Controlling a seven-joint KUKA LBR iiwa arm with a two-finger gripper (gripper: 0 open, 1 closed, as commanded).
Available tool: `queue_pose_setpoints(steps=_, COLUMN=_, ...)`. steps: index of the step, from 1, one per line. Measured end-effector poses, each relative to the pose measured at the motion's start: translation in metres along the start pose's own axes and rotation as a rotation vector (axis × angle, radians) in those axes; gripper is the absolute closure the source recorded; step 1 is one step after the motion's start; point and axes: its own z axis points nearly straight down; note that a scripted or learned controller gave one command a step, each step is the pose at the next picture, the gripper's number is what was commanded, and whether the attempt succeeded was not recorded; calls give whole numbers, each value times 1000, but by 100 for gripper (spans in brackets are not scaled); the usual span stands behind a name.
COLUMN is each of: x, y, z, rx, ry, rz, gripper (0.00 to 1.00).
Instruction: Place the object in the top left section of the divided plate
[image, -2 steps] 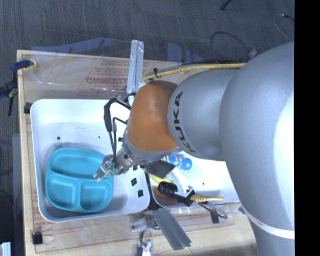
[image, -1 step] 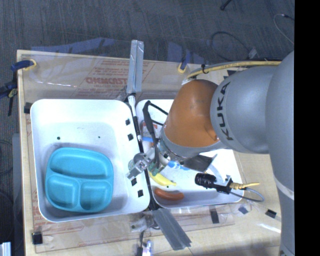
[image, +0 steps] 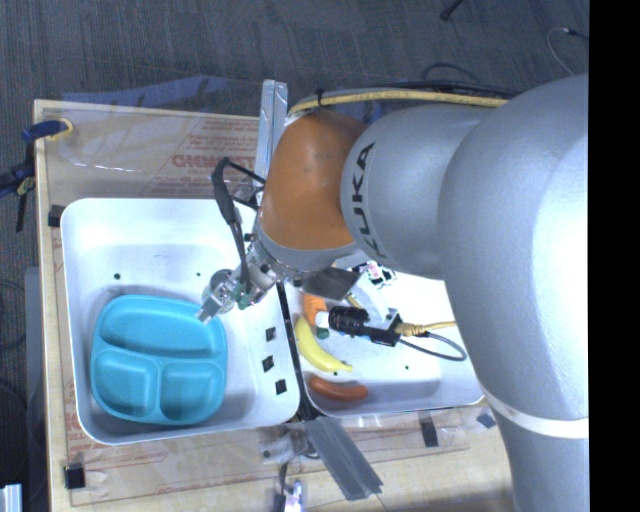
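Arm positioned over the left bin, gripper at the upper right rim of the divided plate.

The blue divided plate lay in the left bin, which put its sections within reach of an arm coming in from the right. The gripper hung just above the plate's upper right edge, apparently on approach to a section. Whether it was parted or clenched could not be told, and no object was visible in it. A banana, a carrot and a sausage lay in the right bin. Which of these was the task's object could not be judged; the top left section looked bare.
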Motion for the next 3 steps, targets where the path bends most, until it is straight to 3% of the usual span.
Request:
queue_pose_setpoints(steps=1, x=16, y=-64, z=0, rx=1, ry=2, rz=-190, gripper=100)
queue_pose_setpoints(steps=2, x=23, y=0, z=0, rx=0, ry=0, rz=-142, gripper=100)
queue_pose_setpoints(steps=3, x=23, y=0, z=-7, rx=5, ry=3, rz=-146, gripper=100)
